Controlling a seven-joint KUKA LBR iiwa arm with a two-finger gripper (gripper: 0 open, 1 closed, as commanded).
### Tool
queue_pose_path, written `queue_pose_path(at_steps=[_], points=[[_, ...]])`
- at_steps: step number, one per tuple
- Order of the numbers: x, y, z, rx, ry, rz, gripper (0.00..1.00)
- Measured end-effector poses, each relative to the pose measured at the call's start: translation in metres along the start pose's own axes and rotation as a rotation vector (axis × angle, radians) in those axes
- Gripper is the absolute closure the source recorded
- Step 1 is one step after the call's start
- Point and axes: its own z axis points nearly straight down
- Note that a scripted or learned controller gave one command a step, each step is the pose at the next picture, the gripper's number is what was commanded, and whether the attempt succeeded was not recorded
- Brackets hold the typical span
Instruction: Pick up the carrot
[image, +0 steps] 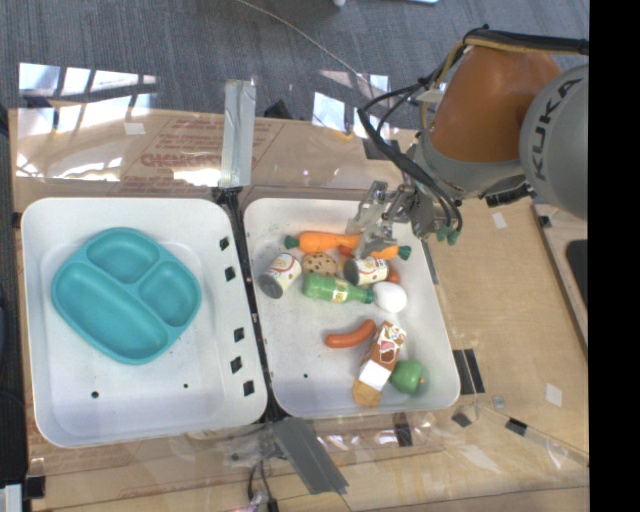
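The carrot (322, 241) is orange with a green tip at its left end. It lies near the back wall of the right bin (290, 395), next to a cookie and a small can. My gripper (372, 226) hangs over the carrot's right end, near the bin's back right corner. Its metal fingers (377, 203) point down and left, and the carrot's right end runs under them. I cannot tell whether the fingers touch the carrot.
The right bin also holds a small can (281, 274), a cookie (320, 265), a green bottle (336, 290), a second can (367, 270), a white egg (390, 297), a sausage (350, 335), a sauce bottle (379, 362) and a green apple (407, 376). A teal divided plate (125, 293) lies in the left bin.
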Motion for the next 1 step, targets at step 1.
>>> queue_pose_path(at_steps=[1], points=[[0.0511,-0.0473,0.0522,-0.002,0.019,-0.154,1.00]])
